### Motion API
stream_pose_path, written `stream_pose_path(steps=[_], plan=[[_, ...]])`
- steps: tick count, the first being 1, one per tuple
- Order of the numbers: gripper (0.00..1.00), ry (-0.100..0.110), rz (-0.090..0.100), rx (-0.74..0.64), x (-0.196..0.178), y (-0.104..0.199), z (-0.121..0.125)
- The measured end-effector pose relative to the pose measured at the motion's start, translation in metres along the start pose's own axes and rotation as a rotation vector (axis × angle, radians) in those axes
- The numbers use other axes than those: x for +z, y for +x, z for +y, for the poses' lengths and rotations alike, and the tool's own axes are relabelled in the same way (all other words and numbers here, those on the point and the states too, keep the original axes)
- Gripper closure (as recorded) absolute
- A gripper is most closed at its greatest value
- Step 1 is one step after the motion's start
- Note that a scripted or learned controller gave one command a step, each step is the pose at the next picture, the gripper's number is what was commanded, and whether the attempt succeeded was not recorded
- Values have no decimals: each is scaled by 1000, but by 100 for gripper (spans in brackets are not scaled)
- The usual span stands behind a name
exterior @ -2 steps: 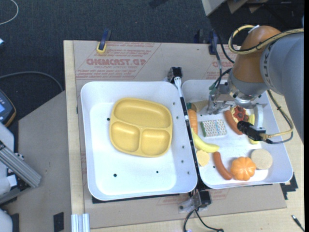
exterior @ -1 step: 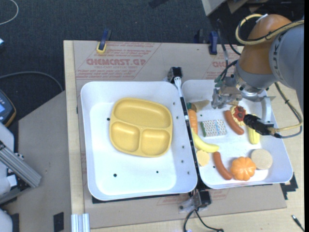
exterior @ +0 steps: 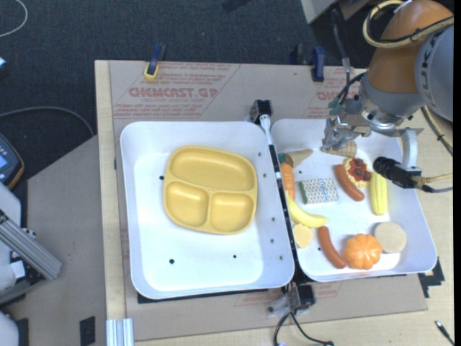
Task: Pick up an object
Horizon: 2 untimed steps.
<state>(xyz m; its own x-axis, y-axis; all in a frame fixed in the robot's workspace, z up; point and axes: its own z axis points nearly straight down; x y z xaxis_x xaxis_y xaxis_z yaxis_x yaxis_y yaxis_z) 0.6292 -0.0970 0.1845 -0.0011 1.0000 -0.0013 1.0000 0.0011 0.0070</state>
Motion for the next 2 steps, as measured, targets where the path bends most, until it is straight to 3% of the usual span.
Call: stream_pose_path(steps=[1, 2], plan=[[100, -1, 0, 0, -44, 0, 2], [100, 11, 3, -1, -47, 34, -45]])
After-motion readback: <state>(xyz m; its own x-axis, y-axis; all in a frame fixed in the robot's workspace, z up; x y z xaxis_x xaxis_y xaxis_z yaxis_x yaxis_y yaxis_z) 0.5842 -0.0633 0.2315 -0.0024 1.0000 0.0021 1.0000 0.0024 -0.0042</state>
